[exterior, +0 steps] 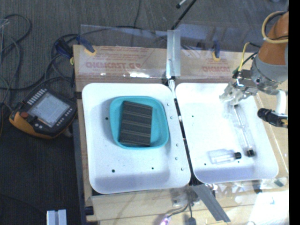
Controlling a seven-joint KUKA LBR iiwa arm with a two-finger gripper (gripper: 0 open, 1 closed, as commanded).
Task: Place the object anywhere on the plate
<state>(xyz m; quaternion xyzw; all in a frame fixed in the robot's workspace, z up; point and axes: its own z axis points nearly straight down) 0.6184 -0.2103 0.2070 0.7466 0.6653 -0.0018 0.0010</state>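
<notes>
**Hovering over the right bin, with the plate already occupied**

Hanging above the far right part of the right bin (262,168), the hand (237,93) sits at the end of the grey arm (272,55) that comes in from the right. Its fingers look clear or pale against the white bin, and I cannot tell whether they are spread or closed; nothing is plainly caught between them.

A small clear vial with a dark cap (225,156) lies on its side near the front of that bin, well apart from the hand. A long clear tube-like thing (241,125) stretches from below the hand toward the front right corner, ending in a dark tip (whether it is a loose object or part of the tool is hard to say).

In the left bin (93,172) a teal plate (161,128) rests roughly in the middle, and a dark ribbed block (136,123) lies flat on it, well inside the rim.

Judging from this layout, the block may be the task's object, in which case the placing looks done and the arm is away from it. If the vial is the object instead, the step in hand is the approach. The next move would then call for dropping low over the vial, closing across its narrow body so it does not roll, then carrying it over the divider between the bins to a bare part of the plate.
</notes>
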